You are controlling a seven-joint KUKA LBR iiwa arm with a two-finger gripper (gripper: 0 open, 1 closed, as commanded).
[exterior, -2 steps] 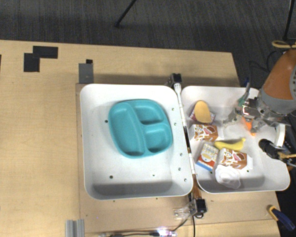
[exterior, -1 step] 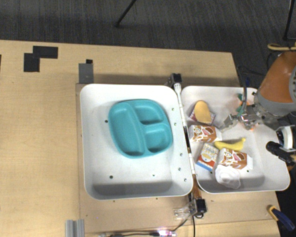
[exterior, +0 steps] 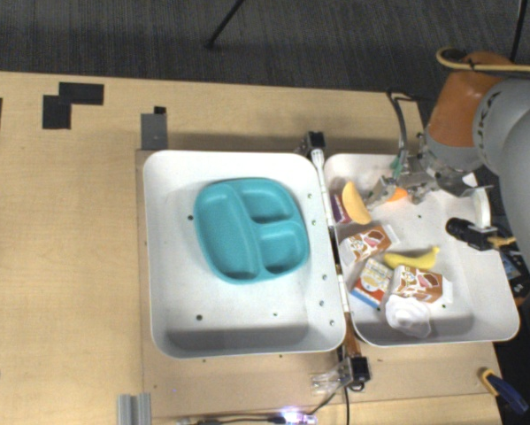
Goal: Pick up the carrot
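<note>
Arm (exterior: 503, 131) comes in from view R, orange band (exterior: 455, 104) above the wrist, w/ gripper (exterior: 406, 185) down at the back of the R bin (exterior: 477, 330). Carrot (exterior: 395, 196) shows as a small orange bit right at the gripper tip, touching or nearly so, near the bin's back wall. Too small & cluttered there to say if the gripper is apart, together or clamped on the carrot: can't tell. Just view-L of the carrot lies a yellow wedge (exterior: 355, 204), tilted, w/ a purple item (exterior: 338, 207) against the bin's L wall beside it. Toward the front: snack packets (exterior: 368, 242) mid-bin, a banana (exterior: 412, 258) lying across just R of them, more packets below that, and a white lump (exterior: 410, 317) near the front wall. L bin (exterior: 158, 237) sits side by side w/ the R one, rims touching, and holds a teal divided plate (exterior: 247, 228) about centre, flat, open side up. Both bins rest on the pale wood bench (exterior: 61, 237). Carrot is well apart from the banana & the front clutter, w/ bare white floor between.
</note>
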